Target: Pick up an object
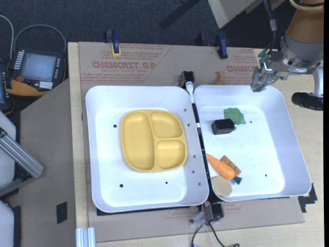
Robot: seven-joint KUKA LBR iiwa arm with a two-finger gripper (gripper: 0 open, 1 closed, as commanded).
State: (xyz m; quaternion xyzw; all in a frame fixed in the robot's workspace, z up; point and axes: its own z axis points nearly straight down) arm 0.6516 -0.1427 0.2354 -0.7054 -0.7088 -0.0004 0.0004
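Gripper (pixel 258 84) hung above right bin's (pixel 288 138) far rim, finger state not discernible, nothing seen in it; black block (pixel 223 126), green piece (pixel 235 115) and carrot (pixel 222 165) lay unpicked, so pick not begun.

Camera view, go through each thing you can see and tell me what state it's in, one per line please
Gripper: raised over the right bin's far rim, nothing between its fingers.
Yellow divided plate: flat in the left bin, compartments bare.
Black block: lying in the right bin, touching the green piece.
Green piece: lying flat.
Carrot: on its side, near the front rim.
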